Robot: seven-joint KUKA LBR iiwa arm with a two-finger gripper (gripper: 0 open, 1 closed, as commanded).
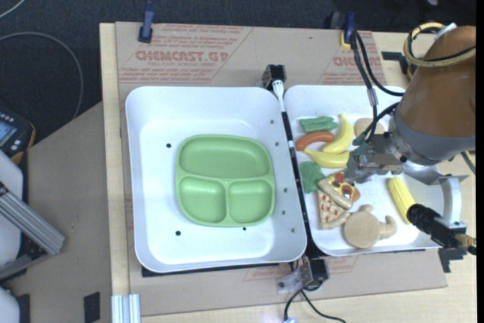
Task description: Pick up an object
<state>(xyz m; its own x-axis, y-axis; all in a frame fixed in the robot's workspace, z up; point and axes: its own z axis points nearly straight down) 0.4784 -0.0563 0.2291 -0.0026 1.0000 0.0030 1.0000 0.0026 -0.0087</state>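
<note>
camera view, looking down at a slant: two white bins sit side by side on a brown board. the left bin (151,163) fills the middle of the frame and carries a green divided plate (224,179), lying flat with its three compartments bare. the right bin (321,96) lies at centre right and holds a heap of toy food. a yellow banana (338,147) curves through the upper part of the heap, with a green pod (316,123) above it and an orange piece (311,139) just beside it on the left. a pizza slice (333,200) lies lower down, touching a tan round piece (361,228) near the bin's lower edge. a yellow corn cob (401,194) rests to the right of them, tilted.

the arm (439,98) comes in from the right edge of the frame, its orange band uppermost. the gripper (364,163) hangs low over the heap, close to the banana's right end and just above the pizza slice. whether it is wide or narrow, i cannot tell, and nothing visibly sits in its grasp.
</note>
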